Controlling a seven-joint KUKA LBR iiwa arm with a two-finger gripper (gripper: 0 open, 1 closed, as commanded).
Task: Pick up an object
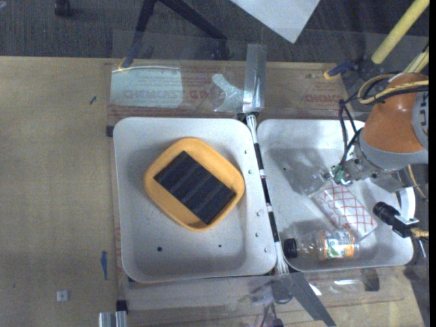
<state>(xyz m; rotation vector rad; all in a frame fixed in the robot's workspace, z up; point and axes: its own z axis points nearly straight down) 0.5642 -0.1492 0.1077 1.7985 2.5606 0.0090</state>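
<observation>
Lying flat, rounded yellow tray [194, 184] with ribbed black panel, clear plastic bottle [321, 246]

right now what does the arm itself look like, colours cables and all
The arm comes in from the right: a rounded orange band above a pale grey wrist section. Thin dark cables loop around it on the left, with a yellowish one running across the top of the orange part. Lower down is a black cylindrical fitting. The tool's tip isn't clear enough to describe.
</observation>
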